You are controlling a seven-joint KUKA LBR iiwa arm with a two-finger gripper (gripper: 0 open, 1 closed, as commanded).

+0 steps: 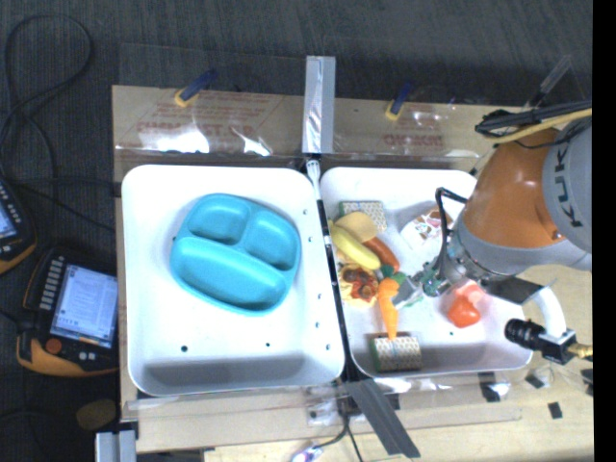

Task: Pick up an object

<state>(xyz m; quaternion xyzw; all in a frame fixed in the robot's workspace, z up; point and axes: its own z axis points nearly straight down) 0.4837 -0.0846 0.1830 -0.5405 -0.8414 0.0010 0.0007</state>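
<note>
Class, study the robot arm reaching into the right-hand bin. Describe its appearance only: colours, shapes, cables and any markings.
The arm is bulky and rounded, with a broad orange band above a grey wrist section. Part of dark lettering, "KU", shows on its grey upper casing. A thin black cable loops beside the wrist. The gripper is a small dark-and-metallic assembly, much slimmer than the arm; finer detail is too small to make out.

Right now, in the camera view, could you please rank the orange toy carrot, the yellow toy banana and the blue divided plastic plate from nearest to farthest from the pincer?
1. Orange toy carrot, just left of the pincer.
2. Yellow toy banana, farther left, near the right bin's divider.
3. Blue divided plastic plate, across in the left bin.
</note>
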